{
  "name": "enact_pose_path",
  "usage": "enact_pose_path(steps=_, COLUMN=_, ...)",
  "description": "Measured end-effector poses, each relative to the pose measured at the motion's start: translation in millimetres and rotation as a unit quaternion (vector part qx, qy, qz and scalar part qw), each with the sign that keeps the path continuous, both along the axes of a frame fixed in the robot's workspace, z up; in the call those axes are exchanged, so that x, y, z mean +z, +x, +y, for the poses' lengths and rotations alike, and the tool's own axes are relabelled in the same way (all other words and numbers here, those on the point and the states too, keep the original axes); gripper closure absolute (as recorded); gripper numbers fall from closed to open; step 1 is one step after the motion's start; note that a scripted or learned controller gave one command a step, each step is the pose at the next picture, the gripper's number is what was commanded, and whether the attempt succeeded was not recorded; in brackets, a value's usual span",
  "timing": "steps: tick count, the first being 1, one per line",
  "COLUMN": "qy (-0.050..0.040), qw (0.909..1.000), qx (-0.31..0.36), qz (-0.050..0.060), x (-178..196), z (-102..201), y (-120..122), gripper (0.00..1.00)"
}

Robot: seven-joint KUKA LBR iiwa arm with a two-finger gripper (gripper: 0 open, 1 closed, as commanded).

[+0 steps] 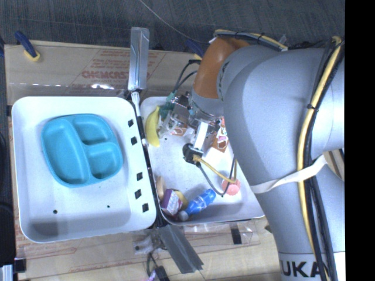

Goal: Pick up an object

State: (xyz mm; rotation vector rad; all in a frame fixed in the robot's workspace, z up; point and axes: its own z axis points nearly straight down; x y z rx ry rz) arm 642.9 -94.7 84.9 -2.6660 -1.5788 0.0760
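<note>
The grey arm reaches down into the right bin [176, 168], its orange band above the wrist. My gripper [170, 119] sits low at the bin's far left part, right beside a yellow banana [152, 126] that lies along the bin's left wall. A blue plastic bottle [201, 202], a purple packet [170, 201] and a small pink object [231, 187] lie at the bin's near end. A brown-and-white item [221, 140] peeks out under the wrist.
The left bin [26, 174] holds a blue divided plate [82, 148]. A metal divider with black clips [138, 157] separates the bins. The arm's bulk covers the right bin's right side. Cables [211, 171] loop over the bin floor.
</note>
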Motion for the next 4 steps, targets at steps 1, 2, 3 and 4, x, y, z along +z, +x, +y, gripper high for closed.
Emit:
enact_pose_path(steps=1, qy=-0.0015, qw=0.9943, qx=0.102, qz=-0.03, x=7, z=2, y=-29, gripper=0.0)
enact_pose_path(steps=2, qy=0.0037, qw=0.9981, qx=0.062, qz=-0.007, x=8, z=-3, y=5, gripper=0.0)
enact_pose_path(steps=3, qy=0.0027, qw=0.9979, qx=0.064, qz=-0.012, x=13, z=0, y=5, gripper=1.0)
enact_pose_path(steps=4, qy=-0.0013, qw=0.9954, qx=0.091, qz=-0.029, x=6, z=-1, y=-6, gripper=1.0)
